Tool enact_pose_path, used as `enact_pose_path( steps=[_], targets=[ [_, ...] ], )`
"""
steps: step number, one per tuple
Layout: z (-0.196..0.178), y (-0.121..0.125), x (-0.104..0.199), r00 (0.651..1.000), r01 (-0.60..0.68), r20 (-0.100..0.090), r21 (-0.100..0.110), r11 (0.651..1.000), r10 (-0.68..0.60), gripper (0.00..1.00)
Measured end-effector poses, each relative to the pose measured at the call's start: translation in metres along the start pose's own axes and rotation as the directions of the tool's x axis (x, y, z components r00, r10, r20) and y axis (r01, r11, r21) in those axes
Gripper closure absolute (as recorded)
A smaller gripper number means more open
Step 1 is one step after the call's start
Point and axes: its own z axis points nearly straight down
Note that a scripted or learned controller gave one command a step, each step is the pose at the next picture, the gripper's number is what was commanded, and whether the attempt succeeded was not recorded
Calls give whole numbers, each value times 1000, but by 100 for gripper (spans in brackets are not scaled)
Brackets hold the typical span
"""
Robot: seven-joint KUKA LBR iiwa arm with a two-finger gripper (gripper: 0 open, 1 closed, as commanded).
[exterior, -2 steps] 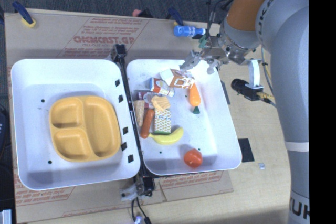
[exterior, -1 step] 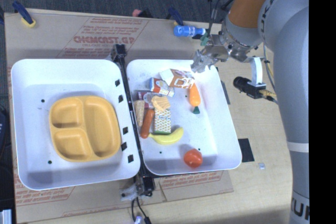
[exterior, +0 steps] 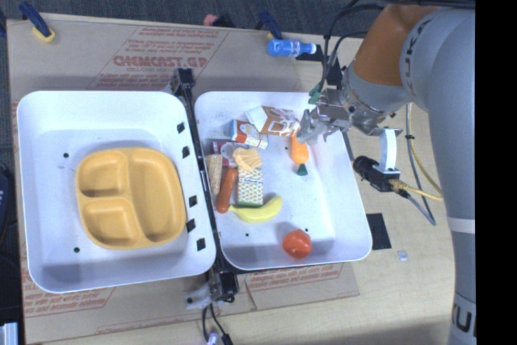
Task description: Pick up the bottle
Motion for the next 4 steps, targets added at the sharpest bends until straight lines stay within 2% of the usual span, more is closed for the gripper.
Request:
enact_pose_path(
  steps=[1,2,3,4],
  targets=[
    [42,-59,18,993,-114,-1,1,993,114,100],
    [5,-123,22,997,75,-1,0,997,-75,100],
    [41,-124,31,988,154,-1,0,988,-154,100],
    [-109,-122,11,978,208,2,-4,978,-208,100]
  ],
)
